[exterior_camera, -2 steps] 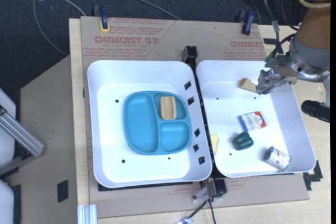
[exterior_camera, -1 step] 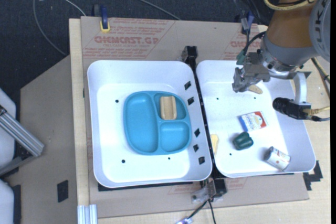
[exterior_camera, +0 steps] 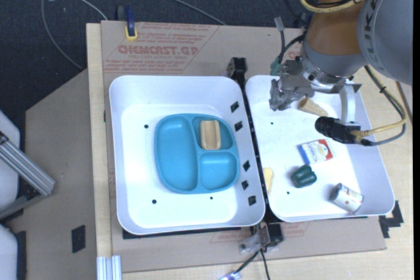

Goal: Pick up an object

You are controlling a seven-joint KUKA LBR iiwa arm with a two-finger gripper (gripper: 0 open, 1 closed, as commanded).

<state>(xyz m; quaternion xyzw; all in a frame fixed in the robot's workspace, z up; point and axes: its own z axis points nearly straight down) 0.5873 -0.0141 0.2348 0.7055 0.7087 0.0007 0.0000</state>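
The left bin (exterior_camera: 125, 160) holds a blue divided tray (exterior_camera: 190, 160) with a tan block (exterior_camera: 210, 134) in its upper right compartment. In the right bin (exterior_camera: 279, 200): a green object (exterior_camera: 303, 176), a small card (exterior_camera: 316, 152), a white cylinder (exterior_camera: 346, 197). The jaws (exterior_camera: 285, 96) hang over that bin's upper left corner; their state cannot be told.

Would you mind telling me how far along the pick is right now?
Done: the gripper is at the top of the right bin, beside a tan wedge. In hand: nothing visible. Left: grasping and lifting something; the blue card, green object and small can lie untouched.
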